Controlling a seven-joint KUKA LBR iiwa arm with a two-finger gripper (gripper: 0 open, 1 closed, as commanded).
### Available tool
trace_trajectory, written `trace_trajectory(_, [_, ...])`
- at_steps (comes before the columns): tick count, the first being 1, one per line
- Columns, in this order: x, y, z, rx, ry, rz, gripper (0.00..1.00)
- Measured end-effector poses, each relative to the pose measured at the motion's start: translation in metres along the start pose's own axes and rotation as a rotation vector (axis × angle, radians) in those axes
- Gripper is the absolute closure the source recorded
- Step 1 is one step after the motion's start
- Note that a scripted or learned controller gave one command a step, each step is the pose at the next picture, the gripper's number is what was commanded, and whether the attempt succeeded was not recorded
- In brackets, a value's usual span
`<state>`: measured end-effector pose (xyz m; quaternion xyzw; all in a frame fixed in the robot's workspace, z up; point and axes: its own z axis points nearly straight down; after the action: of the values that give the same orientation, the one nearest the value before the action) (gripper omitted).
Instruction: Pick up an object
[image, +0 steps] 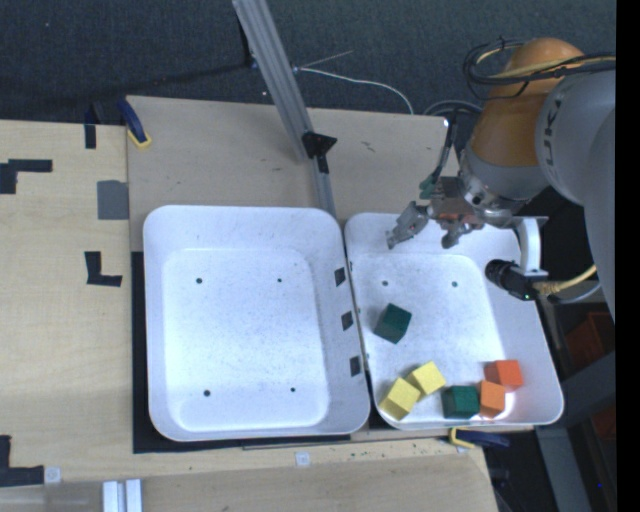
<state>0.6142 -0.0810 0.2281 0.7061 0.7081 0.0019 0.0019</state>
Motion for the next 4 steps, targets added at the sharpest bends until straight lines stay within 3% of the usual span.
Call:
trace_trajectory(1, [0.027,-0.061,0.038,0.014,0.001,0.002,0.00])
trace_trajectory(2, [-0.014,-0.093,0.130,0.018,0.000,0.007,0.00])
trace_trajectory(3, [0.008,-0.097,0.031,0.000,0.000,0.000,0.00])
trace_trajectory(4, [-0.009,-0.079,0.128,0.014,0.001,0.003,0.00])
